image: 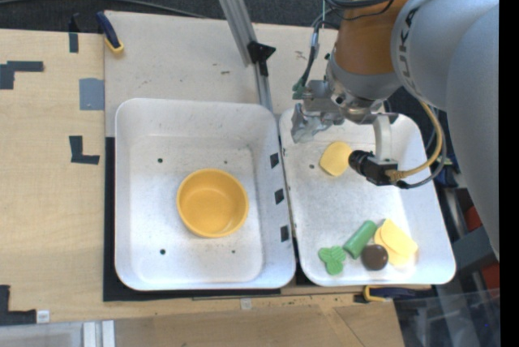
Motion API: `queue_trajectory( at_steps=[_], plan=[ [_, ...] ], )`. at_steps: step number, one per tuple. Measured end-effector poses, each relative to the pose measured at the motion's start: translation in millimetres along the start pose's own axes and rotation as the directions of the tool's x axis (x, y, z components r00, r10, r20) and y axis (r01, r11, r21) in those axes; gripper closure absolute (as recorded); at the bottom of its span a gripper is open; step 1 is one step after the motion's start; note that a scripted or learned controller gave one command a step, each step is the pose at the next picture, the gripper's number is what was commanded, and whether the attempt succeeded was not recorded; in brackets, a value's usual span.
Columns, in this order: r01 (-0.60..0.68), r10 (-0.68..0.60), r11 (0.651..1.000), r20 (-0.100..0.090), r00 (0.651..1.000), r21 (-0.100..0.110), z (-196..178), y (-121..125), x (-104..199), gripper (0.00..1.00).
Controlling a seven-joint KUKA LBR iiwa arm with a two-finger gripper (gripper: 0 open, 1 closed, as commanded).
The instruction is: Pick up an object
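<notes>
Arm: reaches in from right, gripper [312,120] low over right bin's [422,175] far-left corner; finger state unclear.
Left bin [146,126]: yellow bowl [212,202].
Right bin: yellow piece [334,159], green toys [349,246], brown ball [374,257].

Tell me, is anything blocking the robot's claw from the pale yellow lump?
Nothing visible blocks it. The gripper hangs over the right white bin, just left of the pale yellow lump, with bare bin floor between them.

Pale yellow piece [334,159] lies flat in right bin [430,256], far end.
</notes>
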State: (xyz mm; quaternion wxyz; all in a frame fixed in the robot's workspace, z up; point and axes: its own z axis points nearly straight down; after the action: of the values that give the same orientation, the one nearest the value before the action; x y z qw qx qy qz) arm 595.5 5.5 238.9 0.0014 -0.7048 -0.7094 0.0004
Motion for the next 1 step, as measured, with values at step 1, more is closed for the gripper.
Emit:
queue_trajectory(
  at_steps=[1],
  plan=[
    [-0.001,0.001,1.000,0.001,1.000,0.001,12.4,3.7,46.4,1.00]
  ],
)
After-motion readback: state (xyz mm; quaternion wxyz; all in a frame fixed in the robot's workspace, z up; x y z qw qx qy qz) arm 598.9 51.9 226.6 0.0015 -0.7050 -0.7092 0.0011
